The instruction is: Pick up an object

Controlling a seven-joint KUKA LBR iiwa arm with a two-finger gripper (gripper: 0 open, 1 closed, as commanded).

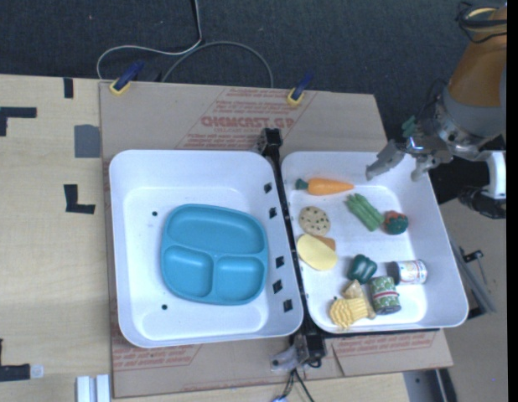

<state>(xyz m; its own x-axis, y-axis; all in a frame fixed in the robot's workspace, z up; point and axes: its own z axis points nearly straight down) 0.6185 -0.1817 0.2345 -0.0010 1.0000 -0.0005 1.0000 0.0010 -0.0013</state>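
Note:
My gripper (401, 165) hangs open over the far right corner of the right bin (443, 249), with nothing between its fingers. Below it to the left lies an orange carrot (329, 187). A green vegetable (365, 211) with a red and green piece (396, 223) at its end sits closer, just under the gripper. Further down the bin lie a round cookie (313, 219), a yellow lemon-like piece (317, 252), a dark green pepper (361, 268), a small can (409, 271), a green-labelled can (383, 296) and a yellow corn cob (349, 311).
The left bin (133, 224) holds a blue divided plate (214, 254). A black divider (280, 224) runs between the bins. Cardboard lies under both bins, held by clamps (299, 88) at the far edge. A cable (192, 23) trails across the dark floor behind.

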